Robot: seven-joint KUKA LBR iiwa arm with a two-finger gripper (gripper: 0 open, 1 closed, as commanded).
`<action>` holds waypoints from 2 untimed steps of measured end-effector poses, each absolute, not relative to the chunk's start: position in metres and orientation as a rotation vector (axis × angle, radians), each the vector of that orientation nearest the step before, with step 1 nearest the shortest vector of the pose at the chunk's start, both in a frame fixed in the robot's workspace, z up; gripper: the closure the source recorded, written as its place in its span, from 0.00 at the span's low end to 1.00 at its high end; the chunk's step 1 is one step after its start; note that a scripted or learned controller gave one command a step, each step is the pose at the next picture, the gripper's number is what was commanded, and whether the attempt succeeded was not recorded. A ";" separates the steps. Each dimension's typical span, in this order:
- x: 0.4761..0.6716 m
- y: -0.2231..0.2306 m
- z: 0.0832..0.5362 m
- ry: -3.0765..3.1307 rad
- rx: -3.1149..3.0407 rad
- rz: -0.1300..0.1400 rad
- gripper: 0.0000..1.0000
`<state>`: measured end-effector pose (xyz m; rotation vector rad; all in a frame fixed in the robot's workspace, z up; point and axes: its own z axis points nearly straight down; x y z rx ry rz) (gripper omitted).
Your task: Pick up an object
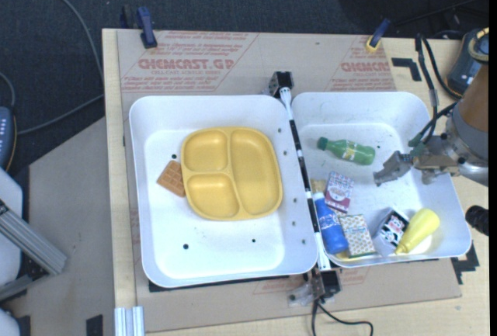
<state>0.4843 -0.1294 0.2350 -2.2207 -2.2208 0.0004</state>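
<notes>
My gripper [388, 169] reaches in from the right over the right bin [404, 111], in its right middle part. A green bottle [347, 149] lies just up and left of it, apart from it. Below the gripper lie a red-and-white packet [338, 191], a blue tube [330, 224], a patterned box [357, 235], a black-and-white box [393, 227] and a yellow squeeze bottle [419, 230]. I see nothing held at the gripper's tip.
The left bin [155, 233] holds a yellow divided plate [231, 171] with a brown waffle-like piece [172, 178] at its left edge. A hinge strip [297, 164] runs between the bins. Clamps [145, 26] and cables [427, 71] sit at the bench's back.
</notes>
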 end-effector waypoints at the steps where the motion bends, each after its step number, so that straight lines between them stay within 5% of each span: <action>1: 0.547 -0.100 0.085 -2.223 -2.221 -0.001 0.00; 2: 0.639 -0.141 0.163 -2.225 -2.223 -0.002 0.00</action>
